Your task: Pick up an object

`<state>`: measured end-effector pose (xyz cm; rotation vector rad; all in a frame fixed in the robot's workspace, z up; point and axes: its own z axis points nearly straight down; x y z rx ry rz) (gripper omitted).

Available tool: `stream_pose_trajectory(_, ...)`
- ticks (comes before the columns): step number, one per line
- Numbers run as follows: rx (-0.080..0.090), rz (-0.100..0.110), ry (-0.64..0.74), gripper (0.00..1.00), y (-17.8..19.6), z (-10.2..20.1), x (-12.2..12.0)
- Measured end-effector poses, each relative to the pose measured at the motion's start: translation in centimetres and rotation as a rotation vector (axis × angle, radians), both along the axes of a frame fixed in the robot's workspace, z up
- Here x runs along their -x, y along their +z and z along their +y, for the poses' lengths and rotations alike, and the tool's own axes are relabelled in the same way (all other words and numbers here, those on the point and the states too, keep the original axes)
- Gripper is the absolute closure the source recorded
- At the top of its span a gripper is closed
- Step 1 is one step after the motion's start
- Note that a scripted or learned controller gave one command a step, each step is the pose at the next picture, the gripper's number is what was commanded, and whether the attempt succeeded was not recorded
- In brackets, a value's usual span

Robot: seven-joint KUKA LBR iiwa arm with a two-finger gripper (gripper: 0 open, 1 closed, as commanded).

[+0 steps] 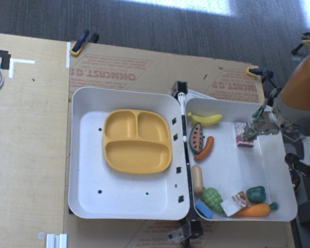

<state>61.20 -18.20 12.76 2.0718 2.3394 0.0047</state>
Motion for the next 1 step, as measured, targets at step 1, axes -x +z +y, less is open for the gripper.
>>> stream_pose_trajectory(1, 0.000, 0.000, 0.000, 0.00, 0.00, 0.01, 0.00)
